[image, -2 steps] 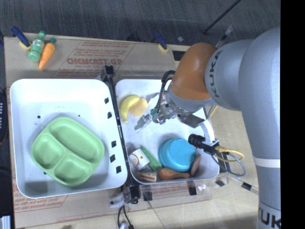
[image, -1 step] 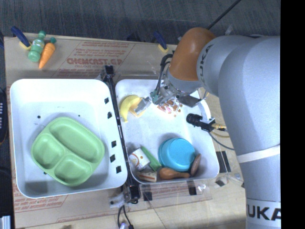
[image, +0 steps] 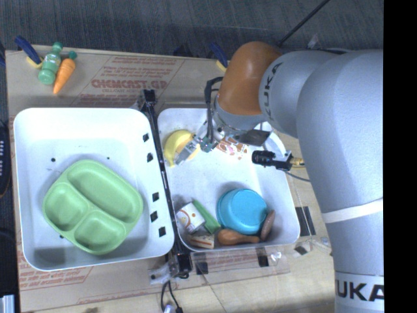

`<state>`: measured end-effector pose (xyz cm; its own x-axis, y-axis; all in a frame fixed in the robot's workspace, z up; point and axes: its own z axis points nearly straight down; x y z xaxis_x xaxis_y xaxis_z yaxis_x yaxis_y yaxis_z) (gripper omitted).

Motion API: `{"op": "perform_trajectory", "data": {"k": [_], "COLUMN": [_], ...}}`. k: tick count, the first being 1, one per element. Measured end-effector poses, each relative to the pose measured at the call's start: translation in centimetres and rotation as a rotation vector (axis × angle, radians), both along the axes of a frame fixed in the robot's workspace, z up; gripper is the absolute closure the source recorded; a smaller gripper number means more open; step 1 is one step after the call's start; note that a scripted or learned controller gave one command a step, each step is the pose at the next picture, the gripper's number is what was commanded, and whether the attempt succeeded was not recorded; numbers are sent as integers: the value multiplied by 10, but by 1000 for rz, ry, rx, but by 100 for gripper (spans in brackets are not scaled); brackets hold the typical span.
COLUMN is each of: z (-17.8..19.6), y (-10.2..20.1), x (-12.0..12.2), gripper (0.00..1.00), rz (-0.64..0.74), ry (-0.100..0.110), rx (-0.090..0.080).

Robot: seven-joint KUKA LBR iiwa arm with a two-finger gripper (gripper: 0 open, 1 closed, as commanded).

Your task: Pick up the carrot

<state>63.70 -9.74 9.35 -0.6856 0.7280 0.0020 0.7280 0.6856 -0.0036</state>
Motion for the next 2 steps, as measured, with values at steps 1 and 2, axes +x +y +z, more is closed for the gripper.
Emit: {"op": "perform_trajectory", "data": {"k": [1, 2], "z": [0, 103], "y": [0, 82], "x": [14, 0], "gripper": [0, 0], "rz": [261, 85], "ry": [-6, -10], "rx": [-2, 0]}}
